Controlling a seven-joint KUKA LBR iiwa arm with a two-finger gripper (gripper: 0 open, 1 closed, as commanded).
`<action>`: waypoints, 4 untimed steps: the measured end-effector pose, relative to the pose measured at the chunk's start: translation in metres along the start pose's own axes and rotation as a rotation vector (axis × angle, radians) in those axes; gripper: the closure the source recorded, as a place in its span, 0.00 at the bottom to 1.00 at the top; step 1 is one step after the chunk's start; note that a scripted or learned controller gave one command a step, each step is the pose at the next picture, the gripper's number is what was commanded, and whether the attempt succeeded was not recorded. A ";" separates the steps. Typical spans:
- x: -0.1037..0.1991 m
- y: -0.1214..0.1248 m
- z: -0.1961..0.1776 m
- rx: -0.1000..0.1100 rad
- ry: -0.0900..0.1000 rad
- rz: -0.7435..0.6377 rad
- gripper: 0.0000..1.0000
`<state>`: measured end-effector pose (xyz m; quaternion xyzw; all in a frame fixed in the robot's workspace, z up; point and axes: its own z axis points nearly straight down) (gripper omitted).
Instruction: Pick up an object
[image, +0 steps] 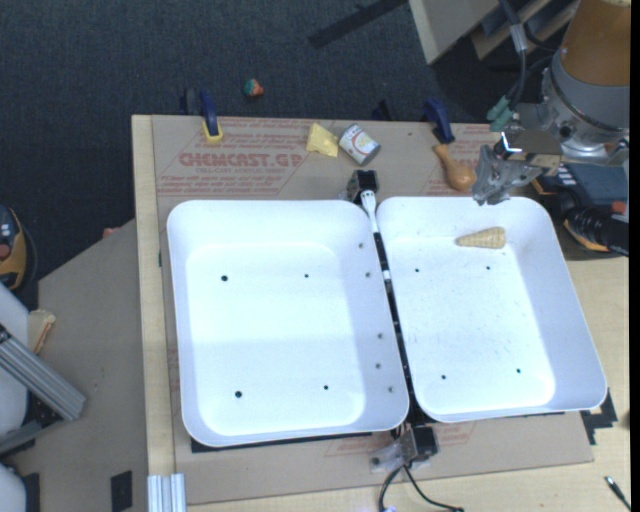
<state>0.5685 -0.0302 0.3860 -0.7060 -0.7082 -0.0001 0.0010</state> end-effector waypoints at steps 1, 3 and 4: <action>0.060 0.030 0.076 0.007 0.000 -0.003 1.00; 0.132 0.082 0.065 0.013 -0.003 0.003 1.00; 0.223 0.053 0.107 0.008 0.001 -0.007 1.00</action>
